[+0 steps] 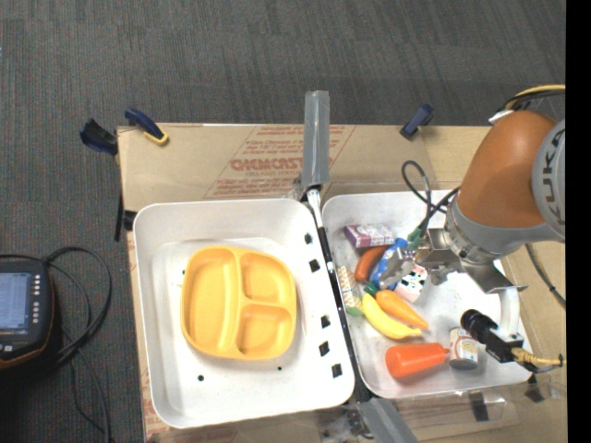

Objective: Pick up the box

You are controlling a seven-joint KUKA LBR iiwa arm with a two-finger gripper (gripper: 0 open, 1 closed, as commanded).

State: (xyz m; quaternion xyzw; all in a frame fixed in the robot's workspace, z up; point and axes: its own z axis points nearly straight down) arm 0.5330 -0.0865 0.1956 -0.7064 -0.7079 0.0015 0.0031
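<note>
Reaching the box cleanly calls for descending past the clutter. Nearest lie an orange cup and small jar, then banana and carrot. The end effector hovers above them, its opening impossible to tell. The box lies farthest, by the right bin's back wall.

Dark grey carpet all around the bench.
Cardboard sheet covers the bench top, blue clamps pinning its far edge; a handheld screen sits left.
</note>
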